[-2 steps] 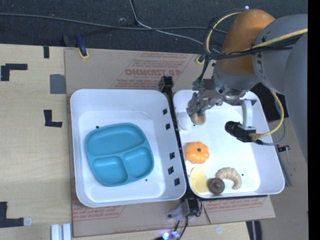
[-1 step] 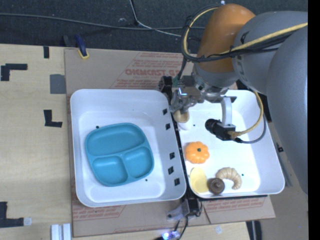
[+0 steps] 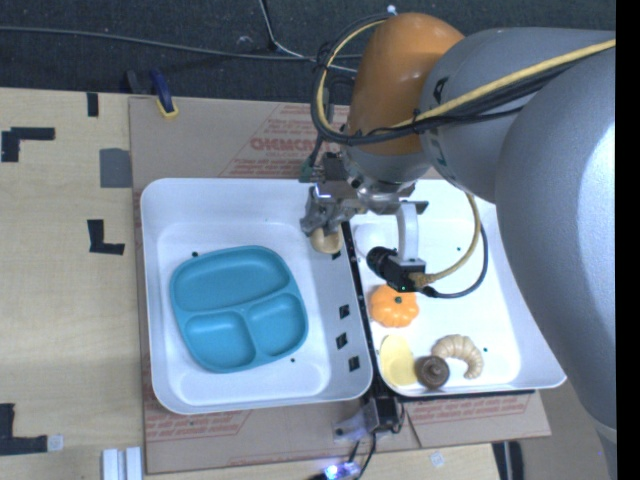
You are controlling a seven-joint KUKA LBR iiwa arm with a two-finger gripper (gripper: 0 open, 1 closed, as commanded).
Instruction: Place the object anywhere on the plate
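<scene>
Grey arm with orange band reaches in from the right, covering the far right part of the scene. Desk carries a cardboard sheet under two white bins side by side. Left bin holds a blue plate with three compartments, set toward the bin's near left; nothing lies on the plate. Right bin is partly hidden under the arm. Claw hangs over the far right corner of the left bin, just beside the wall shared by the bins. A small pale tan object sits at the claw's tips, seemingly clasped between them, though the grip itself is hard to make out; it is well apart from the plate. In the right bin: orange pumpkin near the dividing wall, croissant toward the near side, pale yellow piece left of it, small brown round item touching the yellow piece. Black cable runs across the dark far background.
</scene>
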